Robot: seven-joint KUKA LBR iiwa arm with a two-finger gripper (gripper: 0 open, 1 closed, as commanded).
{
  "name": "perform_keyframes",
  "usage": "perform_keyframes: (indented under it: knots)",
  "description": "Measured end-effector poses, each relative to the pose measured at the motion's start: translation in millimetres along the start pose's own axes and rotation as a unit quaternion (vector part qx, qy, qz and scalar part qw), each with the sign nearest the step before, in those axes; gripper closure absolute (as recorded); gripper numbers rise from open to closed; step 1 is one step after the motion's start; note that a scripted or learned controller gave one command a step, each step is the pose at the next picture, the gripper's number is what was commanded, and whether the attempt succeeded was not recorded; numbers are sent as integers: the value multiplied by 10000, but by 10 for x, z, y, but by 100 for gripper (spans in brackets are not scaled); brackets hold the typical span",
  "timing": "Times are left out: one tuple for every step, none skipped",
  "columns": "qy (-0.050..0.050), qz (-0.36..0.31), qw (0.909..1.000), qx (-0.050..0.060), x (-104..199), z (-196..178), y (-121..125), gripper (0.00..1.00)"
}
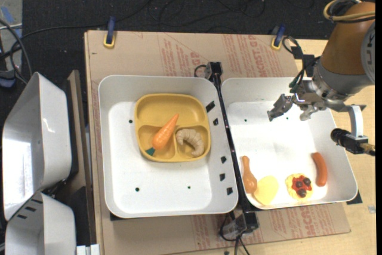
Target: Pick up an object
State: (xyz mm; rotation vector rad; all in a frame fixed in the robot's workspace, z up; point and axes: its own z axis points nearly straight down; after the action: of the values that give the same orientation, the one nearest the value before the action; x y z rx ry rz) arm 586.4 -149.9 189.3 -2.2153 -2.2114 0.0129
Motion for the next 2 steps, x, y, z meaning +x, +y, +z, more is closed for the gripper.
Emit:
perform_keyframes:
  knots:
    - [-11,-14,10000,-68,4,-78,32,0]
    - [-10,-1,10000,-50,-48,368,25,0]
